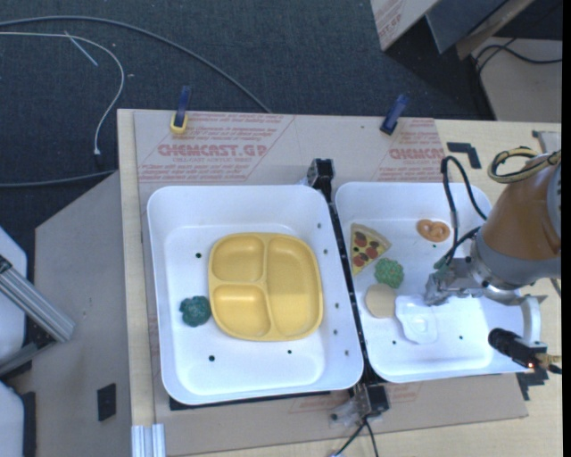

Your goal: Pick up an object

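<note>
1. Left bin (169, 268): glossy yellow plastic plate (266, 286), rounded square, three compartments; bumpy dark-green broccoli (194, 310) just left of it
2. Right bin (464, 357): pizza wedge (367, 246), fuzzy green broccoli piece (389, 271), tan flat disc (380, 303), white fried egg (417, 325), orange ring pretzel (434, 230)
3. Metal hand (439, 290) low over the right bin, just above the egg; grip can't be made out

White cables (98, 89) loop over dark carpet (268, 54) at upper left. Two blue clamps (182, 109) (393, 113) grip the bench's (223, 147) top edge. A cardboard box (401, 20) sits top right.
</note>
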You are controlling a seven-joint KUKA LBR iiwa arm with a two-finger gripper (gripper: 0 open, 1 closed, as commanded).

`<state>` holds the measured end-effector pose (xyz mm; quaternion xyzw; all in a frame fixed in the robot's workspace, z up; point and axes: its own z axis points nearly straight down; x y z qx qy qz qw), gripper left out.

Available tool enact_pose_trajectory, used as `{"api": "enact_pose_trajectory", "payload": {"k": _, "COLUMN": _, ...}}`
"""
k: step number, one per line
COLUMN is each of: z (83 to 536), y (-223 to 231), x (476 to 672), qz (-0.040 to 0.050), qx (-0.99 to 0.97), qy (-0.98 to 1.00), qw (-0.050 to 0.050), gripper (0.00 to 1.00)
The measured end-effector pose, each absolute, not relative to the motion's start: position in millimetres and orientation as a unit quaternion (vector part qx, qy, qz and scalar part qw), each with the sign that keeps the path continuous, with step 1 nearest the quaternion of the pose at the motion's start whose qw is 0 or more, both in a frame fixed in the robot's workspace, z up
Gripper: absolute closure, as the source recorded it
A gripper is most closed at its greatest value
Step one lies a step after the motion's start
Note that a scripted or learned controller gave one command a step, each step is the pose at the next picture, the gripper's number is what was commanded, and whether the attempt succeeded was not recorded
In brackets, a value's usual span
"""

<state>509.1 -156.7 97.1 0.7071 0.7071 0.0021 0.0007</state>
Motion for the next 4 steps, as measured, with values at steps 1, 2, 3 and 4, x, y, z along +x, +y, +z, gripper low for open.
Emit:
{"api": "enact_pose_trajectory", "payload": {"k": 1, "z": 145.8, "y": -162.2, "x": 502.8, "qz": 0.0011, "qx": 0.707, "qy": 0.707, "qw": 0.002, "gripper": 1.0}}
{"api": "enact_pose_trajectory", "payload": {"k": 2, "z": 210.2, "y": -161.0, "x": 505.1, "qz": 0.0019, "qx": 0.707, "qy": 0.708, "qw": 0.003, "gripper": 1.0}}
{"api": "enact_pose_trajectory", "payload": {"k": 3, "z": 274.7, "y": -161.0, "x": 505.6, "qz": 0.002, "qx": 0.706, "qy": 0.708, "qw": 0.004, "gripper": 1.0}}
{"api": "enact_pose_trajectory", "payload": {"k": 4, "z": 260.6, "y": -99.0, "x": 505.9, "qz": 0.0004, "qx": 0.705, "qy": 0.71, "qw": -0.002, "gripper": 1.0}}
